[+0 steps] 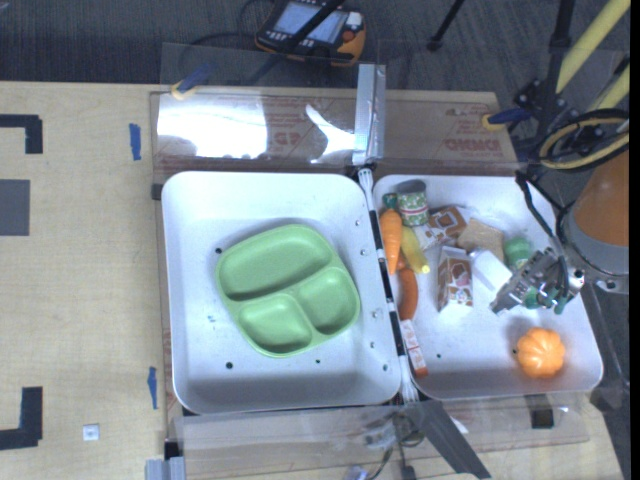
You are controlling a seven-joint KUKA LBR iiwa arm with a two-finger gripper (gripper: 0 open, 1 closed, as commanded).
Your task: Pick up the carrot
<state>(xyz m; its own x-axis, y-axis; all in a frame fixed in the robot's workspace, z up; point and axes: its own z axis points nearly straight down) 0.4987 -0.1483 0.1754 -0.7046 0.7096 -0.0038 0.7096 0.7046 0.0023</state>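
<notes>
The carrot (391,236) is orange with a green top and lies lengthwise along the left wall of the right bin (580,373). A yellow item (414,255) rests against it, and a second orange elongated piece (408,291) lies just below. My gripper (527,294) hangs over the right side of the same bin, well to the right of the carrot and apart from it. It is above bare bin floor, between a green item (517,251) and a round orange fruit (540,353). Nothing of the carrot is near it.
The left bin (185,268) holds a green divided plate (288,288). A can (411,208), several snack packets (455,276) and a red-white stick (413,348) crowd the right bin's left half. Cables and stands lie beyond the bench at the upper right.
</notes>
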